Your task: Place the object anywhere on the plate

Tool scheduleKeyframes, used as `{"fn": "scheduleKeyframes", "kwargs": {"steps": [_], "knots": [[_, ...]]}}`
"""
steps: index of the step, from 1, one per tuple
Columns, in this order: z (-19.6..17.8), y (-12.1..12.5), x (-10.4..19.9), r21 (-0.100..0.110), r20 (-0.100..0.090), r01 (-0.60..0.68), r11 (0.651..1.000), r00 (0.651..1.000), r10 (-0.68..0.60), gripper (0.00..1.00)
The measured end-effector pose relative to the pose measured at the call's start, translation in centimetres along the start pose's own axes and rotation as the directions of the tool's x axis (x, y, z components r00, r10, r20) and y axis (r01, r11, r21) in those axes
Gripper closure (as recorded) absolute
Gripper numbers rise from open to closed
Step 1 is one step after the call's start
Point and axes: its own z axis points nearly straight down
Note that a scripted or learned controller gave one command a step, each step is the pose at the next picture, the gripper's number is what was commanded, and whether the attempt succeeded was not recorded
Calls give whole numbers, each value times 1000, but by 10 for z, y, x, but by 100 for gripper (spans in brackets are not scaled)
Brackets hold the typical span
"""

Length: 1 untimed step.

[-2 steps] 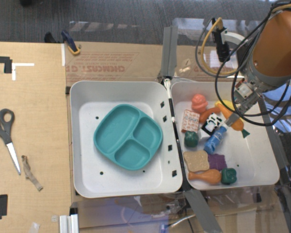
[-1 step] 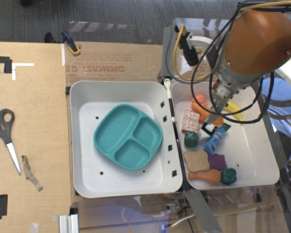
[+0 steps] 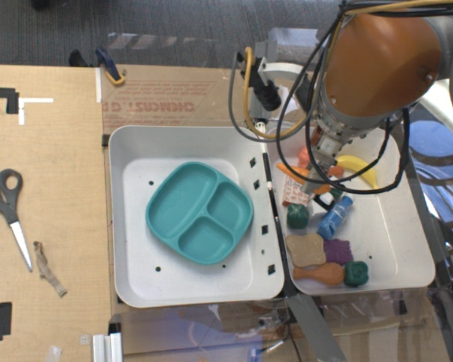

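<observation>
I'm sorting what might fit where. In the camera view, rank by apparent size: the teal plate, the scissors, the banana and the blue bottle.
1. teal plate, clearly largest.
2. scissors.
3. banana, partly hidden by cables, so unsure against the next.
4. blue bottle, looks about the same or smaller.

2 bins (image 3: 121, 225) (image 3: 408, 274), 1 plate (image 3: 200, 213), 1 scissors (image 3: 11, 210), approx 9 toys (image 3: 340, 216).

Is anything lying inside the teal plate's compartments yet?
No object rests in the teal plate; all three compartments show bare. The toys sit in the right bin, where the gripper hangs over them. The arm covers that bin's far part.
</observation>
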Motion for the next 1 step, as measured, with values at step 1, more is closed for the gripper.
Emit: {"fn": "scheduleKeyframes", "kwargs": {"steps": [1], "knots": [[-7, 0, 0, 3, 6, -7, 1000, 1000, 7, 100]]}}
